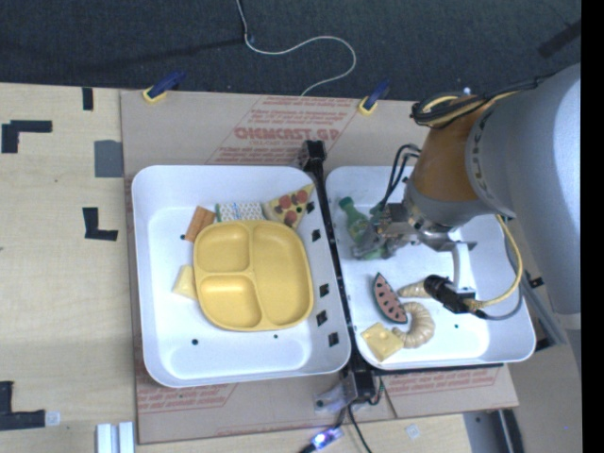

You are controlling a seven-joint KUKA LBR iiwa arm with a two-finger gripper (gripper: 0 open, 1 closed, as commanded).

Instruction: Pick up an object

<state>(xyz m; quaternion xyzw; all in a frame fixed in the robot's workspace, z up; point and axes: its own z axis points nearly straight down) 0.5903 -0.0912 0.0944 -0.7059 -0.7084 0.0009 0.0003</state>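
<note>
Camera view: jaws (370, 239) touching green bottle (353, 217), right bin (500, 343).

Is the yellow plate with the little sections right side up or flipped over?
Right side up. The yellow divided plastic plate lies flat in the left white bin, and its three hollow sections face upward, with their raised dividers showing.

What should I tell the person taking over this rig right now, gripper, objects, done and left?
Gripper: low in the right white bin, by the green toy piece at its left wall; grip state unclear.
Right bin also holds a red watermelon slice toy, a tan croissant toy and a yellow cheese wedge toy.
Left white bin: yellow divided plastic plate with toy food pieces around it, including a pizza slice toy.
Done: no lift visible.
Left: grasp and raise one object.
</note>
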